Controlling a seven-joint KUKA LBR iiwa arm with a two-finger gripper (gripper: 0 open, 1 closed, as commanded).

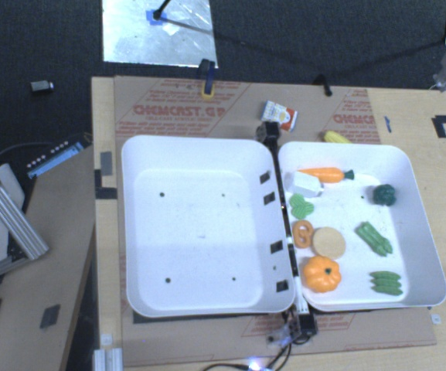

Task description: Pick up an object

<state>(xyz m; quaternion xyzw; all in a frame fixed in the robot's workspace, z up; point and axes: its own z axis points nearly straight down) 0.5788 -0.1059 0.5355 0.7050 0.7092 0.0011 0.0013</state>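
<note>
right bin (420, 207): toy carrot (323, 175), light, stiff, smooth; best pinched across its narrow middle. pumpkin (321, 274) rounder, likelier to slip. gripper state: cannot tell.

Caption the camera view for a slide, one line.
Two white bins side by side: the right bin holds toy food, including a carrot, pumpkin and broccoli.

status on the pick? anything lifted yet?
Nothing looks done: every item sits in the right bin, including the carrot, pumpkin and broccoli. Nothing in hand. The whole pick is left: reach in, grasp one item, lift it.
</note>
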